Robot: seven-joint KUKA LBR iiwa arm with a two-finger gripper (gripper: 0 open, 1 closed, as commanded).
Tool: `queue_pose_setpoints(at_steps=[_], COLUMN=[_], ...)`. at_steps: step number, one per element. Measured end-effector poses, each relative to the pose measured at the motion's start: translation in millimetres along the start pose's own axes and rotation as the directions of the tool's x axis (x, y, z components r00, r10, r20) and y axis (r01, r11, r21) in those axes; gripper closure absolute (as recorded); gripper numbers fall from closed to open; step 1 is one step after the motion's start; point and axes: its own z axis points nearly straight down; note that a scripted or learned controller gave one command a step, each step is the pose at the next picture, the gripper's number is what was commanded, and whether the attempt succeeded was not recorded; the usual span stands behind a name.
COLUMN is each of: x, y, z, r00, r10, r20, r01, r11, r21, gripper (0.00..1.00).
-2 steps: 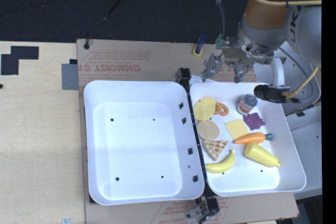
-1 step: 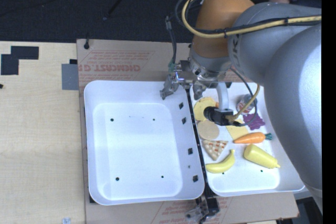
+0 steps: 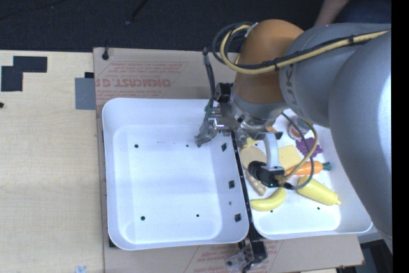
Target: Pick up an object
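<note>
Bananas and other toy food crowd the right bin, awaiting picking; whether the jaws over the left bin are spread cannot be told.

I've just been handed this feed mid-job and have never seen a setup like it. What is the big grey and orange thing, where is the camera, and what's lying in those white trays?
The camera is fixed above the bench, looking down at a slant. The big grey and orange shape is a robot arm reaching in from the right. Its gripper hangs over the left bin, near the divide between bins. I see nothing between its fingers. The right bin holds toy food: two yellow bananas, an orange carrot, a pale yellow slice, and some purple pieces partly hidden by the arm.
</note>
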Motion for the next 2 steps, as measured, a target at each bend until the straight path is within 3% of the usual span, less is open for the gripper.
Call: queue_pose_setpoints(at_steps=[1,2], x=[60.8,55.8], y=[-11.5,-9.3], z=[75.1,60.5], r00=[1.0,1.0], r10=[-0.007,0.003], r20=[-0.001,0.001], r01=[0.007,-0.003], r11=[1.0,1.0], r21=[0.002,-0.002], gripper=[0.0,1.0])
